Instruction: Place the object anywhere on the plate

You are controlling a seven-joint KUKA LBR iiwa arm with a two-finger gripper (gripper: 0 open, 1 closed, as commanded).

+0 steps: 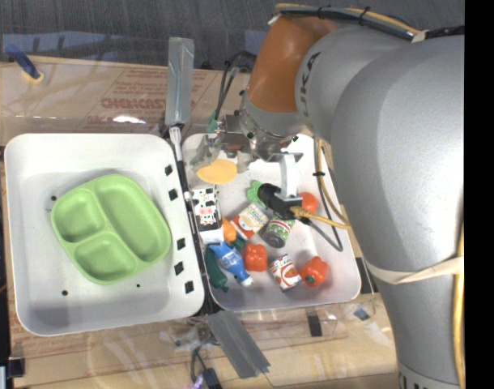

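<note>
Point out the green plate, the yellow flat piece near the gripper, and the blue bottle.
green plate (109, 227): camera view, on the ridge between its compartments.
yellow flat piece (217, 171): camera view, its centre.
blue bottle (230, 262): camera view, its body.

Even bright overhead light, soft shadows, slightly grainy

The big grey arm (393, 136) covers the right bin's (344, 286) far right corner, and honestly the gripper (231, 148) next to it is too buried to read. Labels on the small cans (273, 232) are unreadable too.
</note>
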